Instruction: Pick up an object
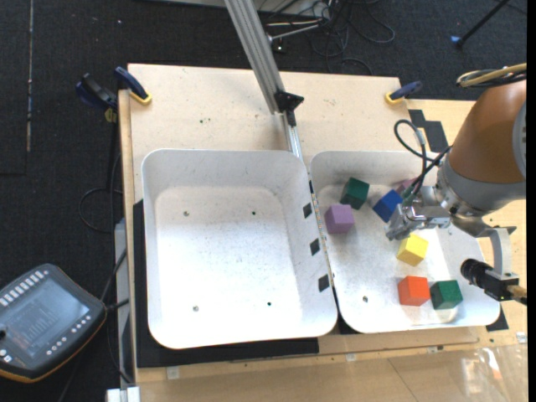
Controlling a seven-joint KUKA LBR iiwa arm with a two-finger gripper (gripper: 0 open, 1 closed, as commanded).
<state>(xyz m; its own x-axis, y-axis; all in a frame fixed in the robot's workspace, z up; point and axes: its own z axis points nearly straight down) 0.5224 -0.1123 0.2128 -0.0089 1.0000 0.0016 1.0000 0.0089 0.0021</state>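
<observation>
- The gripper [407, 222] is hanging low in the right bin [365, 310]; whether its fingers are spread or pinching anything, I cannot tell.
- The yellow cube [411, 249] is lying just below it toward the near rim, and the blue cube [387, 204] is sitting just beside it on the left.
- The orange cube [413, 291] and a green cube [445, 293] are crowding the near corner.
- More open floor is lying around the purple cube [338, 218].

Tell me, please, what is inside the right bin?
The right bin holds purple, blue, yellow, orange and two green cubes. The arm covers the far right corner.
</observation>
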